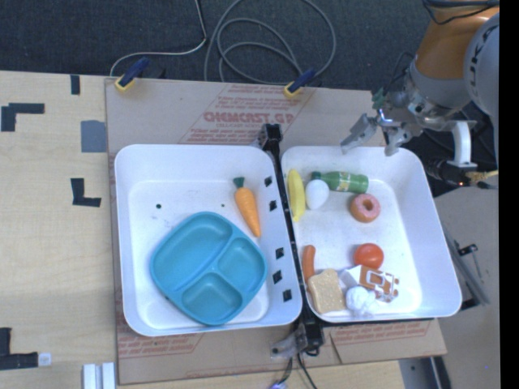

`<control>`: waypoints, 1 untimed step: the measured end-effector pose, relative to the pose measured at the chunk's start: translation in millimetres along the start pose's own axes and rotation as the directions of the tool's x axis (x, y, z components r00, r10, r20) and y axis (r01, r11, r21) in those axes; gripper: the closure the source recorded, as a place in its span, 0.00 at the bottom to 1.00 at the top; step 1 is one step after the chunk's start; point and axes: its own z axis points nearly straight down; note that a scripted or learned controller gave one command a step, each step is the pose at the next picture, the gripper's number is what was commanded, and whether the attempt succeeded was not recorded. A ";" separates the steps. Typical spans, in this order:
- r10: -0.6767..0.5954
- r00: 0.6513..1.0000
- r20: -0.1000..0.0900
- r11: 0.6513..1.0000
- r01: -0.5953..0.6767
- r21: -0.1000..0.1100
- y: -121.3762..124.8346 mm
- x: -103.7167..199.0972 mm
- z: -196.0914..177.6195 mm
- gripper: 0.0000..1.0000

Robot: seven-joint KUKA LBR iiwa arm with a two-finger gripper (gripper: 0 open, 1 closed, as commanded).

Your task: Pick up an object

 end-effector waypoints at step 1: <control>0.002 1.000 -0.005 1.000 -0.002 0.019 -88.7 9.6 122.8 0.00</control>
